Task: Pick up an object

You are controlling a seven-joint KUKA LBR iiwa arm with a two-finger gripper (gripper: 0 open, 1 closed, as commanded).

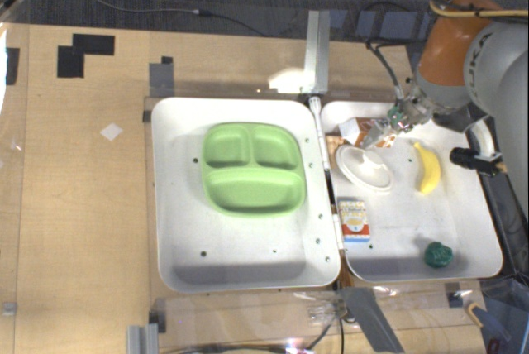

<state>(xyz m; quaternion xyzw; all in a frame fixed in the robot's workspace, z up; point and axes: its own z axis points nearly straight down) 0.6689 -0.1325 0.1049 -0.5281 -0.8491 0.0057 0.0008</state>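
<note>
Pale wooden table point(83, 203) under two shallow white bins, dark carpet beyond. Left bin point(178, 261): a green divided plate point(252, 169), nothing else. Right bin point(479, 253): white bowl point(365, 168), yellow banana point(428, 169), small printed carton point(353, 222) by the dividing wall, dark green ball point(439, 255) near the front corner, crumpled packet point(351, 130) at the back. Gripper point(395, 122) low over the back of the right bin, just beside bowl and packet; state of the jaws impossible to tell from this slant, nothing visibly held. Task judged barely begun: approach under way, no object lifted, grasp and raise both left to do.
</note>
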